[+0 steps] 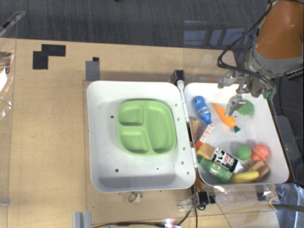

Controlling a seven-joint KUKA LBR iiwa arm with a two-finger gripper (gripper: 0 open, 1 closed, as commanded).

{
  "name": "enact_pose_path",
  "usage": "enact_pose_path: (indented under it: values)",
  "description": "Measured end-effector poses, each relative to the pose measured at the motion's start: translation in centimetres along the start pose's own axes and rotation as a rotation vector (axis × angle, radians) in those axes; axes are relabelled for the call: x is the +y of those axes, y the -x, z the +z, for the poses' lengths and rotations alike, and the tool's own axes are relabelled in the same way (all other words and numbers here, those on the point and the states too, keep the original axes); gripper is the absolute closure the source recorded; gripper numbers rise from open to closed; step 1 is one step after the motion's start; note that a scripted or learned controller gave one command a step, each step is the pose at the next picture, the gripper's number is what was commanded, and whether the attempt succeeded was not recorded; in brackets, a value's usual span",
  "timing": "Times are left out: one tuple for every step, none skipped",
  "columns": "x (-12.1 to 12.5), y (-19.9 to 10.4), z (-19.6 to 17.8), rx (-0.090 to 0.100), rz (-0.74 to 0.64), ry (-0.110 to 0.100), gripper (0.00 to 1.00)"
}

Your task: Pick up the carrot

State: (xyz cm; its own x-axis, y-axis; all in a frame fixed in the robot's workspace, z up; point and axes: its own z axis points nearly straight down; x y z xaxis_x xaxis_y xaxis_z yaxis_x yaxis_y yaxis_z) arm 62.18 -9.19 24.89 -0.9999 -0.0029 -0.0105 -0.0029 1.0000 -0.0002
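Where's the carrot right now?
The carrot lies in the right bin, toward its far end, between the blue bottle and the gripper.

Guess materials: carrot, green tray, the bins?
Carrot: likely moulded plastic, uniform orange, smooth. Green tray: looks like matte plastic, rounded moulded compartments, soft sheen. Bins: white, thin-walled, probably plastic or painted metal; can't tell which.

Carrot [224, 114]: I see it lying in the right bin [280, 146], beside the blue bottle [202, 108].
Pincer [235, 103]: I have it just above the carrot's right end.
Left bin [97, 127]: green divided plate [145, 127].
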Motion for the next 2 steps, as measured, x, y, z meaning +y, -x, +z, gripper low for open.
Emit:
enact_pose_path:
  values:
    - [-3.9,-2.4,15.8,-0.009,0.048,-0.002,0.00]
    - [-3.7,-2.1,14.5,-0.018,0.041,-0.003,1.00]
